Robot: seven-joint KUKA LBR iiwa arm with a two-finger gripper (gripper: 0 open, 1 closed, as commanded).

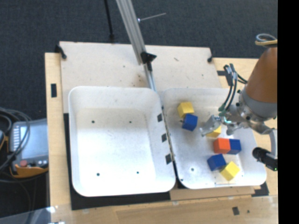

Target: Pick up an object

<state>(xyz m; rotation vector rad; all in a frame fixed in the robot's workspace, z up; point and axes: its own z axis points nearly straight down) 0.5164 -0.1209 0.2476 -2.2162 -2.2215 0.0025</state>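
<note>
Gripper (216, 126) sits low over the right bin (196, 181), arm entering from the right with the orange band (264, 76) above the wrist. Finger state: cannot tell, the metal parts blur together at this angle. A small yellow block (214, 133) lies right at the gripper tip, partly hidden beneath it; cannot tell whether it is gripped or merely touched.

Just beside the gripper, toward the camera: orange block (222, 145) touching a blue block (235, 146) on its right. Further toward the camera from these: a second blue block (216, 162) and a yellow block (230, 171), corner to corner, near the bin's front edge.

To the gripper's left: blue block (189, 122) with a yellow block (185, 109) touching it on the far side, both near the wall between the bins.

Well to the left of the gripper: left bin (79, 101). Behind both bins, a slanted aluminium rail (133, 29) rises from the bench (53, 125).
</note>
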